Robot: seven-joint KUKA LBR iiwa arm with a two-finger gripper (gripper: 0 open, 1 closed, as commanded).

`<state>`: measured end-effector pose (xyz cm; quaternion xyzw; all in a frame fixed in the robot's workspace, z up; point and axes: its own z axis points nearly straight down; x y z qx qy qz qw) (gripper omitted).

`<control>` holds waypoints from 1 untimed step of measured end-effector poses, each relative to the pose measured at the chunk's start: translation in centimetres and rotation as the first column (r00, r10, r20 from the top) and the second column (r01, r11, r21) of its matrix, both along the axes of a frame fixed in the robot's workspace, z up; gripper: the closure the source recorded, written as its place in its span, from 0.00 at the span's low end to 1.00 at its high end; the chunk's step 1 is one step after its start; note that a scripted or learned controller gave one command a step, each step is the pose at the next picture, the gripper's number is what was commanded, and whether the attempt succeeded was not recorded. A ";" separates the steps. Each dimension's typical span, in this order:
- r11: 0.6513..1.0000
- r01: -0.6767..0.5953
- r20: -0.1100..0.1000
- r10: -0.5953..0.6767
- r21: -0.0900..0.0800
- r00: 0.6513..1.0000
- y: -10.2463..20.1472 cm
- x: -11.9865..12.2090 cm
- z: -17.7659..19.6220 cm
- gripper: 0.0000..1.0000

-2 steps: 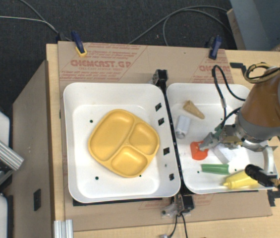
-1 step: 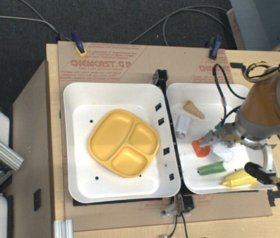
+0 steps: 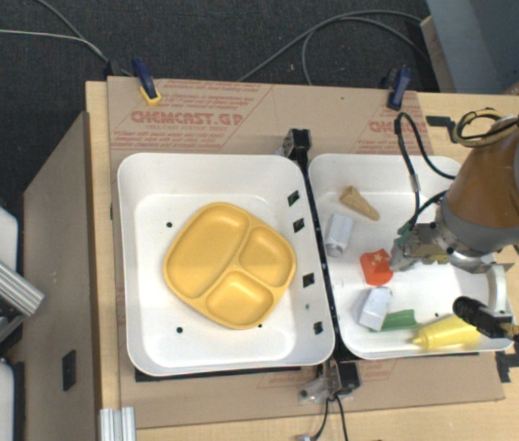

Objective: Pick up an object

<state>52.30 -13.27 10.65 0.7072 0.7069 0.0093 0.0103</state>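
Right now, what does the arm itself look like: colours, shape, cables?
The arm is a thick, rounded body, grey with a wide orange band above the wrist. Black cables loop along it toward the gripper, a small metallic grey assembly at its end, blurred here.

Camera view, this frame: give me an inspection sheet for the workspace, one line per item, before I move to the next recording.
Surface: brown board with red print, bearing two white bins side by side.
Job's things: right bin holds a tan wedge, a grey block, an orange-red piece, a white-grey block, a green block and a yellow bottle.
Clutter: left bin holds a yellow divided plate.
Grippers: gripper low over the right bin, beside the orange-red piece; finger state unclear.
Cables: black cables run across the dark floor to the board's back edge.
Surroundings: blue clamps on the back edge.
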 end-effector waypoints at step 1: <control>1.000 -0.002 -0.023 0.002 0.000 1.000 -0.2 0.9 4.6 1.00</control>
